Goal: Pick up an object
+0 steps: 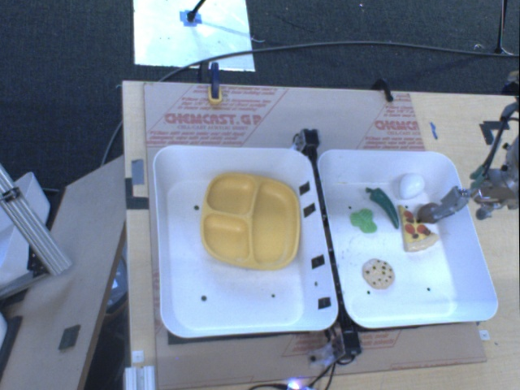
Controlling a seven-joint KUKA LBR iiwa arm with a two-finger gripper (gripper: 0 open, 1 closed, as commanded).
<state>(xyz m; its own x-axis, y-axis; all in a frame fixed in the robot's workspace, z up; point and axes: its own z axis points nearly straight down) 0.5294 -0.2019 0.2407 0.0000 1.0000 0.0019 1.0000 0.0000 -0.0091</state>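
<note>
The right bin holds a pizza slice, a white egg, a dark green pepper, a small light green piece and a round cookie. My gripper reaches in from the right edge, low over the bin. Its tip sits at the upper right corner of the pizza slice, just below the egg. Whether it touches the slice I cannot tell. Nothing is seen lifted off the bin floor.
The left bin carries a yellow divided plate. A black divider with clips runs between the bins. Cables cross the bench behind the bins, and a grey table stands at the left.
</note>
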